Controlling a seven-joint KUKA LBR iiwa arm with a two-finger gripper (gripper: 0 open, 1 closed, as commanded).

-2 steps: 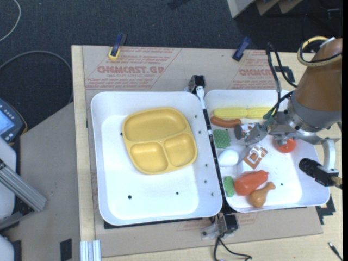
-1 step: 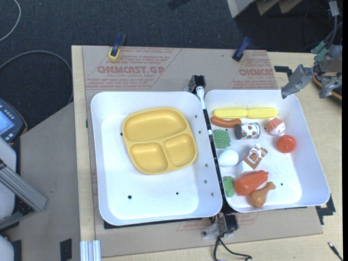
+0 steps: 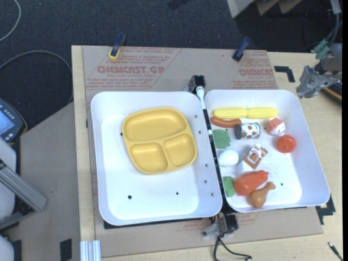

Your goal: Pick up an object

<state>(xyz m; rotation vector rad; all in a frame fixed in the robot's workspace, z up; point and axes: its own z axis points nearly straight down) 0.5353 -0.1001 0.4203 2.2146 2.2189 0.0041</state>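
Observation:
The right bin (image 3: 307, 162) holds several toy foods. Along its far side lie a yellow corn cob (image 3: 244, 112) and a brown sausage (image 3: 225, 122). Below them are a red-dotted can (image 3: 249, 130), a red-and-white piece (image 3: 275, 126) and a red tomato (image 3: 286, 143). A green piece (image 3: 221, 139), a white egg (image 3: 228, 157) and an orange-white box (image 3: 255, 156) sit mid-bin. A red pepper (image 3: 250, 181) and a drumstick (image 3: 262, 193) lie near the front. My gripper (image 3: 309, 86) hangs by the bin's far right corner, outside its rim and apart from every toy.
The left bin (image 3: 109, 189) bears a yellow three-compartment plate (image 3: 159, 140). A black divider strip (image 3: 209, 140) runs between the bins. Clamps (image 3: 115, 47) (image 3: 241, 49) hold the cardboard at the back. A small green piece (image 3: 229, 186) lies beside the pepper.

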